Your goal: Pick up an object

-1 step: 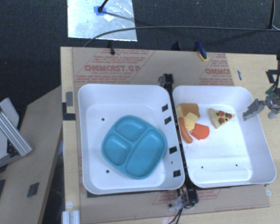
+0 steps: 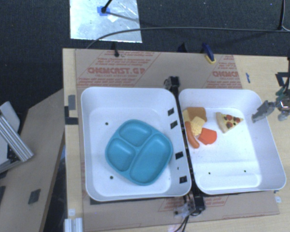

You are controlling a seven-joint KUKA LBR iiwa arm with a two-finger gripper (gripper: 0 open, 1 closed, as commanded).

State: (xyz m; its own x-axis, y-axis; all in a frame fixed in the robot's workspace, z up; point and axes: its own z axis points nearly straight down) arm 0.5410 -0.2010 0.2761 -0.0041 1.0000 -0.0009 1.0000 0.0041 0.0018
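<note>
Two bins side by side: left bin (image 2: 94, 129) has a blue tray (image 2: 139, 151), right bin (image 2: 266, 163) has the toy food bunched at its upper left. Gripper (image 2: 273, 108) hangs over the right bin's right rim, up near the top corner; can't tell how it's set, too small and blurred. Pizza slice (image 2: 228, 121) is the closest target, sitting left of the gripper and a touch lower, apart from the rest, long axis roughly left-right with the tip pointing right at the gripper. Beyond it to the left: bread (image 2: 195, 114), cheese (image 2: 197, 126), tomato (image 2: 208, 136), sausage (image 2: 192, 135), all touching or overlapping, so I'd call the slice the cleaner pick
</note>
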